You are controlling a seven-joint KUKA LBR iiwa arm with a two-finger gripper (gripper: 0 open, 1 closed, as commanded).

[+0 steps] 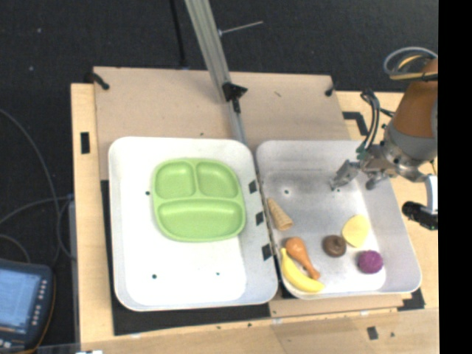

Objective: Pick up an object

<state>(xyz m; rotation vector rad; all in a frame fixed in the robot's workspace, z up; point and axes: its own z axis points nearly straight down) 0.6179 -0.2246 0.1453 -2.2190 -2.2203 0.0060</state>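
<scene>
We find the objects for picking gathered in the right bin (295,161), toward its near half. A yellow banana (299,275) lies against the bin's near-left corner. An orange drumstick-shaped toy (302,255) rests just above the banana, touching or overlapping it; we cannot tell which. A tan cone (279,214) lies along the bin's left wall, farther back than the drumstick. A small brown round piece (334,245) sits near the bin's middle, with a pale yellow piece (356,230) just beside it toward the right wall. A purple ball (369,261) lies nearer the front, below the yellow piece. The brown and yellow pieces are too small and blurred to identify further.

The gripper (359,177) hangs over the back-right part of the same bin, well apart from every object. Its two fingers (342,175) stand spread, with nothing between them. The arm (414,120) is cut off at the view's right side.

The left bin (133,198), touching the right bin's left wall, holds a green divided plate (198,200). Beyond both bins a grey metal pole (209,39) rises slantwise from the bench (169,102).
</scene>
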